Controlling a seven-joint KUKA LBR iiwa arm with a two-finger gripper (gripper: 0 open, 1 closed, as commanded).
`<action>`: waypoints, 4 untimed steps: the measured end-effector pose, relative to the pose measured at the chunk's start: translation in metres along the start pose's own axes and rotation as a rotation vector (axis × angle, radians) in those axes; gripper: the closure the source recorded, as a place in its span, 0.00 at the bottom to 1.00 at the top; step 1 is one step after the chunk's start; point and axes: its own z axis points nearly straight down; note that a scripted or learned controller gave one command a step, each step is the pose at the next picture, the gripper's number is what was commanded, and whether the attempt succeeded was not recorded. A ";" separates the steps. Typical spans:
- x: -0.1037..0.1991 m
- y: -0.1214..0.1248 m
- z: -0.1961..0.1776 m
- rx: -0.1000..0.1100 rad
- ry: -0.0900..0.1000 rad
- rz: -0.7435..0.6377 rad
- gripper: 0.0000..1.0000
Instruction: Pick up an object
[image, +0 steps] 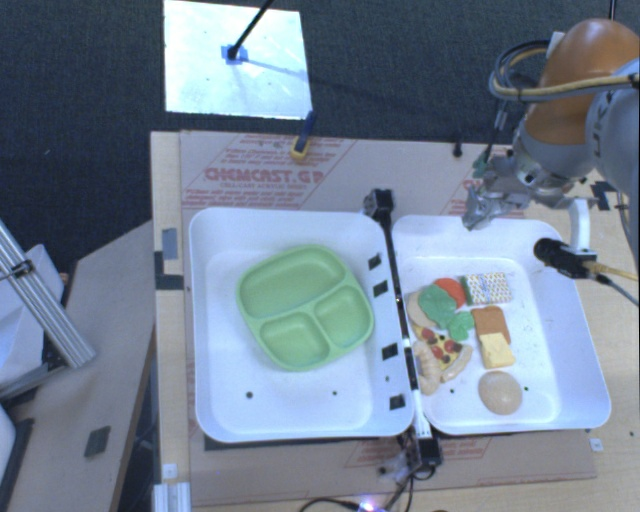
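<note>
My gripper (477, 217) hangs over the far edge of the right bin (570, 300), above and behind the toy food, with nothing seen between its fingers. In that bin lie a patterned cracker (487, 288), a red tomato slice (451, 290), green leafy pieces (440, 306), a brown toast slice (490, 322), a yellow cheese block (497, 350), a pizza slice (441, 352), a banana-like piece (430, 372) and a tan round bun (500, 392).
The left bin (215, 250) holds a green divided plate (304, 306). A black-clipped divider (392, 310) runs between the bins. Bare floor shows in the right bin's far part and along its right side.
</note>
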 end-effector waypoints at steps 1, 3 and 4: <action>0.056 -0.009 0.014 0.005 0.002 -0.005 1.00; 0.164 -0.019 0.007 0.005 0.001 -0.004 1.00; 0.172 -0.026 0.010 0.006 -0.001 -0.002 1.00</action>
